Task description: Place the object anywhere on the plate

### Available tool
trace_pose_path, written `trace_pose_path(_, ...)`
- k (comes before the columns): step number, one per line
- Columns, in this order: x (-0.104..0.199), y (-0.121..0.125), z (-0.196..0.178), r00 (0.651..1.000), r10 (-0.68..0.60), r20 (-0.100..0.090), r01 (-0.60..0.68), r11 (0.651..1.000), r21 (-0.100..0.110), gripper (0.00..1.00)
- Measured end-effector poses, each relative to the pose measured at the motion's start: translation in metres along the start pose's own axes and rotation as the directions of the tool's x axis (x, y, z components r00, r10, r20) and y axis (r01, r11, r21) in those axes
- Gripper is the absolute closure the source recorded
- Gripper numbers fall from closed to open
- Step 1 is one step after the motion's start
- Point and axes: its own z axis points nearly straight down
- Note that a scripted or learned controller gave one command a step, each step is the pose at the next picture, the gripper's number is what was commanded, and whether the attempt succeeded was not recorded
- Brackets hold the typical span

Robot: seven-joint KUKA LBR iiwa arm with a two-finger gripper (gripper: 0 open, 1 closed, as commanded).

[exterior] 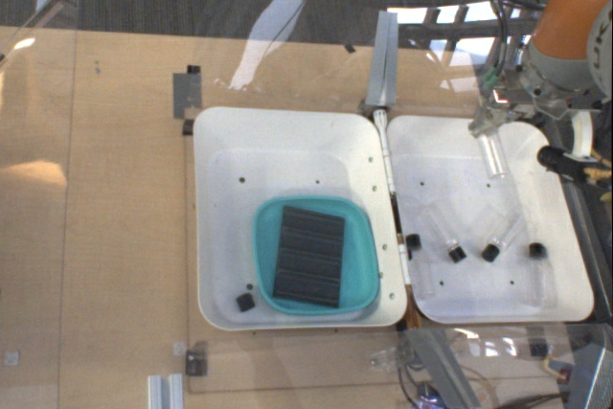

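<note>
The dark ribbed rectangular block (308, 256) already lies on the teal square plate (361, 235) in the left white bin (215, 206). The gripper (493, 148) hangs over the far side of the right white bin (565, 235); its clear fingers (492, 153) look near together, holding nothing. A careless sweep could scatter the small black-capped clear pieces (450, 239) below. The wooden worktop (96, 206) meets grey carpet beyond.

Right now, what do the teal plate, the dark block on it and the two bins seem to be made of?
The teal plate looks like smooth plastic: even colour, soft rounded rim. The dark block seems matte, maybe rubber or foam, with ridges across it and no glare; I cannot be sure. The left bin and the right bin look like moulded white plastic with rounded corners and a faint sheen.
</note>
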Motion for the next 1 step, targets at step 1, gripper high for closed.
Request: trace_pose_path(1, 0.0499, -0.0543, 0.1024, 0.998, 0.067, -0.003, -0.067, 0.998, 0.0, 1.0)
